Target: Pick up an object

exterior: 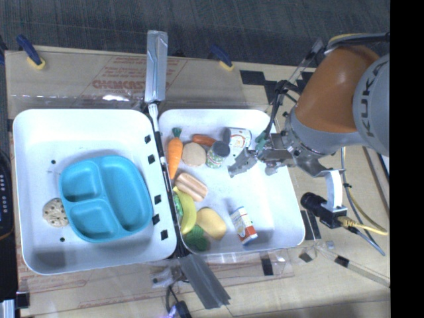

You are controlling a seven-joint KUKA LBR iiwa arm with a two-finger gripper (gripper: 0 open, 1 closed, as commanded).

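The right bin [281, 207] holds several toy foods: an orange carrot [174, 156], a tan round bun [194, 154], a small can [216, 155], a hot dog [191, 186], a banana [187, 211], a yellow potato-like piece [211, 222] and a small white bottle with a red cap [244, 225]. My gripper [256, 165] hangs over the right-middle of this bin, just right of the can and below a white packet [238, 138]. Its fingers stand apart with only bare bin floor between them.
The left bin [26, 177] carries a blue divided plate [105, 196] and a cookie [55, 212] at its left. A red sausage [203, 140] lies at the back of the right bin. A metal divider [156, 65] rises between the bins. Cables [331, 211] lie right of the bins.
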